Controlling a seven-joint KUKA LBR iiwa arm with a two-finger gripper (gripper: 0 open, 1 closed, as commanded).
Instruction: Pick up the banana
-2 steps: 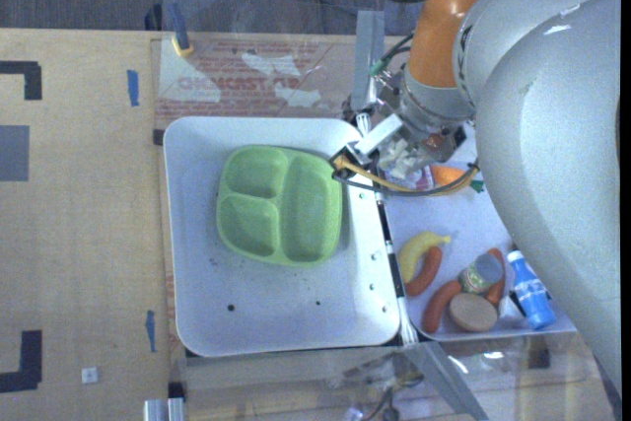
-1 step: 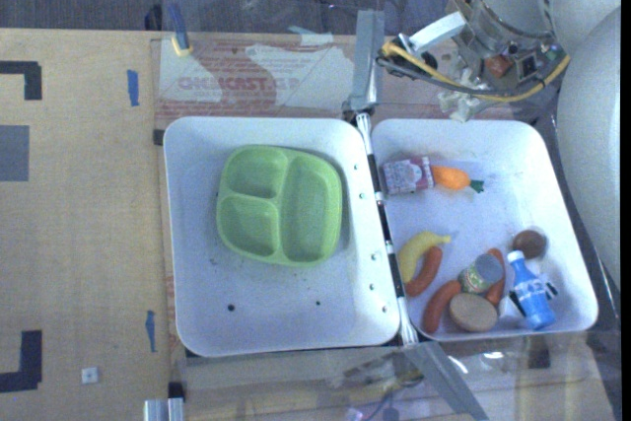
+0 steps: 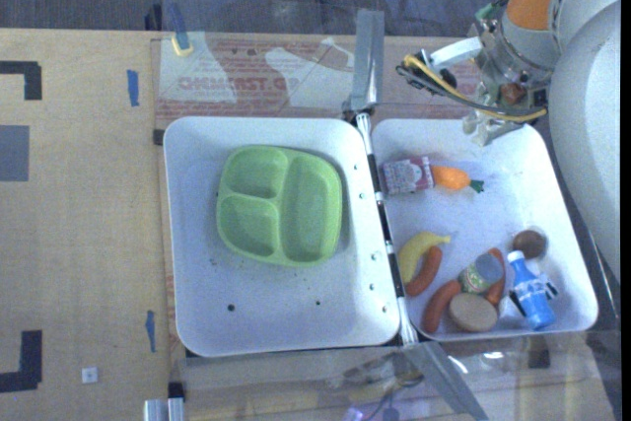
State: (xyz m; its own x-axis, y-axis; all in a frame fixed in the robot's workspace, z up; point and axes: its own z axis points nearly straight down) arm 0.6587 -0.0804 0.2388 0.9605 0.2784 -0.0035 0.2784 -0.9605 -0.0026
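The wooden bench (image 3: 79, 242) carries two shallow white bins side by side, touching: the left bin (image 3: 197, 311) and the right bin (image 3: 552, 182). Blue tape pieces (image 3: 132, 87) and black marks (image 3: 26, 79) lie on the bench surface.

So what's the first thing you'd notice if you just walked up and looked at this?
Probably the bright green plate, sitting alone in the middle of the left bin. Next, the jumble of toy food in the right bin: a yellow banana by the divider with a red sausage lying against it, and an orange carrot further back. The big grey arm with its orange band hangs over that bin's far corner.
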